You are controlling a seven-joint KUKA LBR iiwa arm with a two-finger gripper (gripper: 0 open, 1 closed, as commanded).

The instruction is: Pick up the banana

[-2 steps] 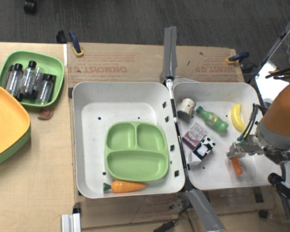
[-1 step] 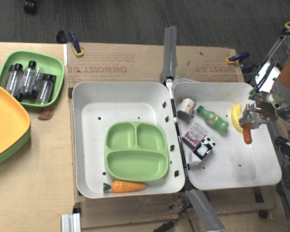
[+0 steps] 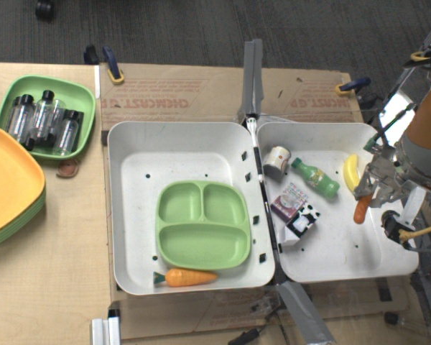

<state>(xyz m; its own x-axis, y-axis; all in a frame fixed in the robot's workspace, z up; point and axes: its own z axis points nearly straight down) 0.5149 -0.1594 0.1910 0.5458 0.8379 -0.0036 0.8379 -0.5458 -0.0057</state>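
The banana point(image 3: 351, 171) is tucked at about 3 o'clock in the right bin point(image 3: 330, 261), just beside an orange sausage-shaped toy point(image 3: 361, 210). The gripper point(image 3: 379, 182) is parked right there; how far it's opened can't be told. The banana alone should be bracketed, not the toy.

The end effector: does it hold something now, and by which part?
It cannot be told. The end effector hangs beside the banana, and its tips are unclear.
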